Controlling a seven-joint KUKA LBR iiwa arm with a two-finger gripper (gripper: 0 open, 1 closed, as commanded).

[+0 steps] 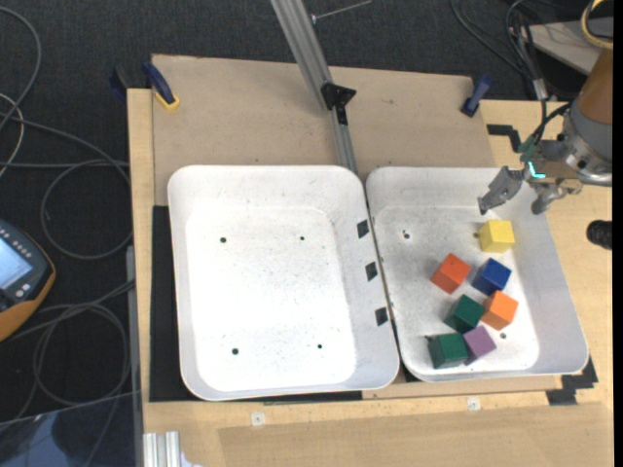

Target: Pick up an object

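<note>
You are looking at a gripper (522, 193) whose two fingers are spread apart and pinching nothing; they are hanging above the far edge of the right bin (419, 212), with the yellow cube (496, 234) lying just beneath and slightly nearer the camera. That cube is the most inviting target, since it is sitting apart from the others with bare bin floor on its far and left sides. To take it well, I judge you should be bringing the fingers down straddling two opposite faces squarely, and keeping the outer finger off the bin's right rim, which is running near it.

Moving outward, the blue cube (493, 275) is lying just below the yellow one, so a descent drifting toward the camera is likely to nudge it. The red-orange cube (450, 272) is sitting near to the left. Further down, the green cube (466, 311), an orange cube (501, 309), the purple cube (479, 341) and a darker green cube (448, 349) are crowding together, touching or nearly so; these would be harder picks. The left bin (195, 261) is lying beside, out of the way.
</note>
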